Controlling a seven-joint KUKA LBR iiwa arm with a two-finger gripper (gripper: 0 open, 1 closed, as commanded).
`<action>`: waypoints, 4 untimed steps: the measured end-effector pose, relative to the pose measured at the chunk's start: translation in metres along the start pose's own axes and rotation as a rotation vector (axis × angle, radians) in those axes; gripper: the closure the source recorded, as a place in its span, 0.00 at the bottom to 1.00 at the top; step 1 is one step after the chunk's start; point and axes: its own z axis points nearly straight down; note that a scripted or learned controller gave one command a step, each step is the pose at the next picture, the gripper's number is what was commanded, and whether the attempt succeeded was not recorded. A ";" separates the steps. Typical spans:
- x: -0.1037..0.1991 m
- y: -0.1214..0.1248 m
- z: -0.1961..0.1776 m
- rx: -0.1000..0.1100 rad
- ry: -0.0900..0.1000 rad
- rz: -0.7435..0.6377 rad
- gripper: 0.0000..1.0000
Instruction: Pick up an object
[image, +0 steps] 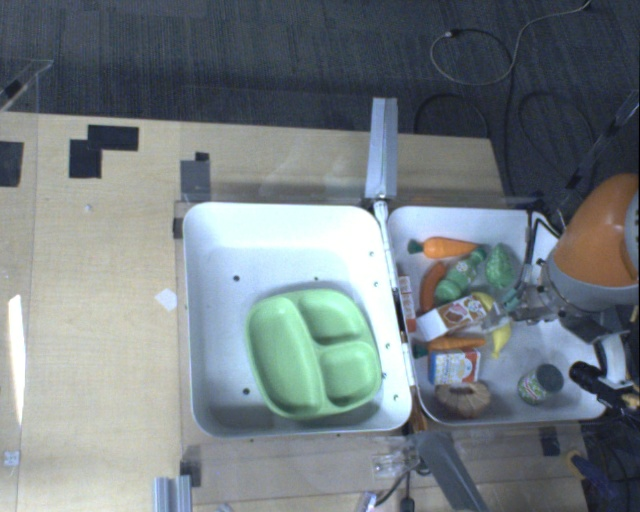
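Toys: a pile of play food lies in the right bin (570, 395). There is a carrot (449, 247), a green veggie (500, 267), a small carton (452, 318), a yellow banana (497, 335), a box (455, 367), a brown bun (463, 399) and a can (541, 384).
Jaws: the jaws (517, 305) sit low over the pile, just beside the carton and banana. I cannot tell if they are open or if they hold a toy.
Left bin (215, 300): it holds a green tray (314, 350) with three parts.
Surface (90, 330): both bins rest on it, side by side.
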 end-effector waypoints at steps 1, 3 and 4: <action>0.037 0.039 -0.104 0.014 0.003 0.029 1.00; 0.014 -0.010 -0.295 0.015 0.000 0.348 1.00; 0.050 -0.006 -0.196 0.019 0.001 0.420 1.00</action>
